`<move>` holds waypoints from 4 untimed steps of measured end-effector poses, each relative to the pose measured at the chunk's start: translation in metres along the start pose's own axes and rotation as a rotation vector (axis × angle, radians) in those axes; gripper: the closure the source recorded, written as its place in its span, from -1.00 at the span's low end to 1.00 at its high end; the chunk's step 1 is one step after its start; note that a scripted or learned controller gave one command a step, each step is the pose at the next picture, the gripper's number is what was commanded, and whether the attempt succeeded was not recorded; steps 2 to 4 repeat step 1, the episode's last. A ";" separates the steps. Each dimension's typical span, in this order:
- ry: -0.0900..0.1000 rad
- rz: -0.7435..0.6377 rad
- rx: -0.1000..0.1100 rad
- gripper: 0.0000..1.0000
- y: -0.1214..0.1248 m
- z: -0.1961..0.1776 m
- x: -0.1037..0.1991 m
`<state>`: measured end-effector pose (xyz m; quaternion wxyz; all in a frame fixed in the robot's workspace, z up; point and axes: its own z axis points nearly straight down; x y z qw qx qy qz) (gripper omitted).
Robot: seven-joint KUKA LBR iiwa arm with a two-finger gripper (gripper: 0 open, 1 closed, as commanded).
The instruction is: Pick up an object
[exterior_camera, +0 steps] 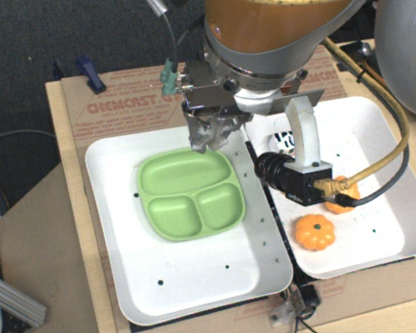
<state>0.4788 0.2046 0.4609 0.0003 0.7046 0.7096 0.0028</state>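
A light green divided plate point(189, 192) lies flat in the left bin point(132, 277), towards its far side. My gripper point(209, 136) hangs below the grey wrist at the plate's far right rim, close to the wall between the bins. The wrist body hides where it meets the plate. A small orange pumpkin point(314, 232) sits in the right bin point(394, 241) near its front. A second orange item point(344, 203) lies just behind the pumpkin, partly covered by a black fitting and a yellow hose.
A white item with black marks point(286, 139) lies at the far side of the right bin, half hidden by a white bracket point(304, 134). A black fitting point(287, 176) with a yellow hose hangs over that bin. The arm's orange band fills the top.
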 end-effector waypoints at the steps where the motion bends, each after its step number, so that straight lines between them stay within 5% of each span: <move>1: -0.003 0.004 0.001 1.00 0.001 -0.009 -0.003; 4: -0.003 0.004 0.001 1.00 0.001 -0.009 -0.003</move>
